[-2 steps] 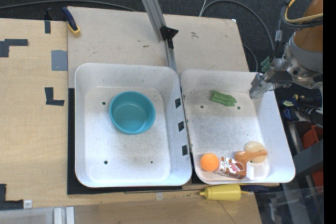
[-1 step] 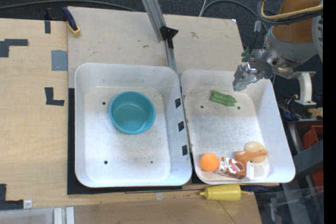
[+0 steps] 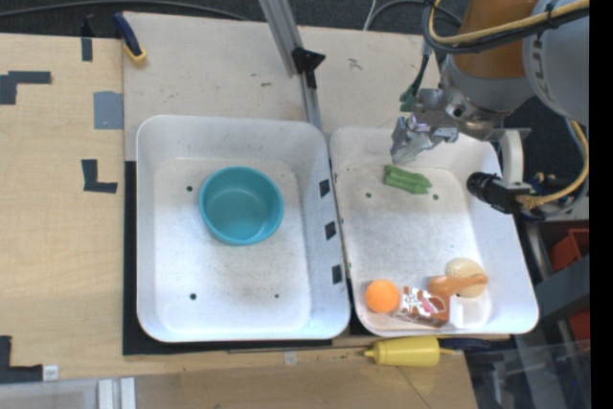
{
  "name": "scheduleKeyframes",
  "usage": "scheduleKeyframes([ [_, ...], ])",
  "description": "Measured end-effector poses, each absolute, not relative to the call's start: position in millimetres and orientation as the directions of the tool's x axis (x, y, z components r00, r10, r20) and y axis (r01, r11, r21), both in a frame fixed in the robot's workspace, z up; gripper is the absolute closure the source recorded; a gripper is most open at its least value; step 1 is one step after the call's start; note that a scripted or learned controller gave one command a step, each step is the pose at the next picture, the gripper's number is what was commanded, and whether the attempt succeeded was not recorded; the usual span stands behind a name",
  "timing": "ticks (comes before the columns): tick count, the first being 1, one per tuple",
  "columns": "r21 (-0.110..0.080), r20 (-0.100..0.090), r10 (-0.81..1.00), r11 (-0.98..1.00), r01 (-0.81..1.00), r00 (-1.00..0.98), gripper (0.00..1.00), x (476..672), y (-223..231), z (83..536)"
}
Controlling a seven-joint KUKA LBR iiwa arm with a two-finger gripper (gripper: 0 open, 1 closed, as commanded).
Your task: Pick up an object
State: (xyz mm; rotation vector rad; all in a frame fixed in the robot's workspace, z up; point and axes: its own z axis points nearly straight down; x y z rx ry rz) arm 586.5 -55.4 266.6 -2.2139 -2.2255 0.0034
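- The green object [image 3: 407,179], small and long, is lying flat on the floor of the right bin [image 3: 498,235], in the far part of it, and nothing is lifting it.
- You are seeing the gripper [image 3: 410,147] hanging just above the far left end of this green object, very near to it; whether it is touching, I cannot tell from this angle.
- About the pincer itself: the metal tip is looking blurred and dark, so I cannot tell if it is spread or pressed together, and nothing is visibly sitting between its parts.
- The grey arm with its orange band [image 3: 503,10] is reaching in from the right side, over the far right corner of the right bin.
- In the near corner of the same bin, well apart from the green object, an orange ball [image 3: 382,296] is resting beside a small red and white packet [image 3: 423,304], and next to them a pale rounded object [image 3: 462,277] and a white piece [image 3: 469,309] are crowding together.
- The left bin [image 3: 163,235] is holding a teal bowl [image 3: 241,205], standing upright near its middle.
- A yellow clamp [image 3: 407,352] is gripping the near edge of the bench, just in front of the right bin.
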Motion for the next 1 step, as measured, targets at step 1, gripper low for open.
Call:
scheduleKeyframes([
  [1,-0.002,0.0,1.0,0.006,1.0,-0.006,1.0,607.3,-2.8,246.8],
])
